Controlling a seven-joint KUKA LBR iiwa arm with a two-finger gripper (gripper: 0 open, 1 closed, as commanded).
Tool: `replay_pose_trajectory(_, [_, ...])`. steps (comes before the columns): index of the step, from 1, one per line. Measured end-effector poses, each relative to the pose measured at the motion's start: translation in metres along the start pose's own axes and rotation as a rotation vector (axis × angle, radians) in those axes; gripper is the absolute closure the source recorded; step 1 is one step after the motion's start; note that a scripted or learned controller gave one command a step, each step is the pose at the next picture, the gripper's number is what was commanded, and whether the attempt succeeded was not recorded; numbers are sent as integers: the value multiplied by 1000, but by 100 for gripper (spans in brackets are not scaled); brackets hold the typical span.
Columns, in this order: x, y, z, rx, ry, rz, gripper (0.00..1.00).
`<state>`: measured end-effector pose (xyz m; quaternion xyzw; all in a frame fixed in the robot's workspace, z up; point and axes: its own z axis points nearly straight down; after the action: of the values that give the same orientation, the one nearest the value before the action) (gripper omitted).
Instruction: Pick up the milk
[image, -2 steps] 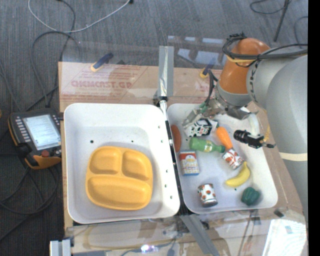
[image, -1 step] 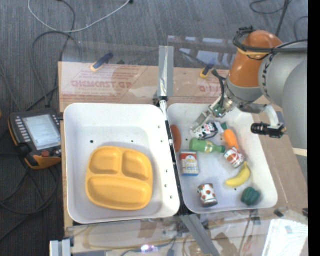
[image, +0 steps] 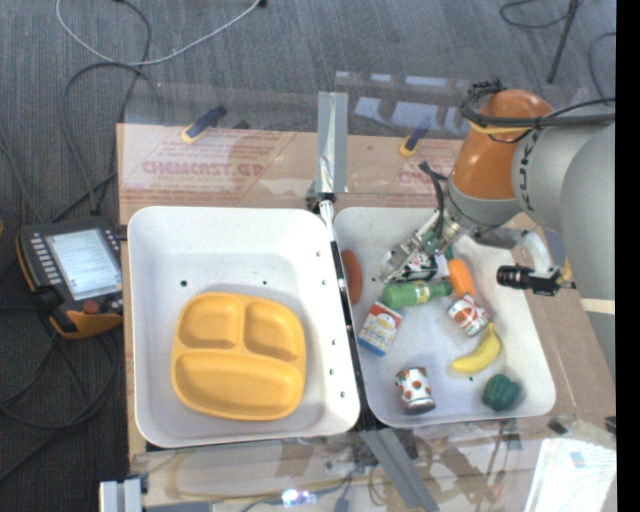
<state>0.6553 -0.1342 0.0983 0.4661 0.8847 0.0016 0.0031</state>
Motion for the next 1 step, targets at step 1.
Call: replay_pose_trajectory(1, [1,3,-11,-6,1,-1,100])
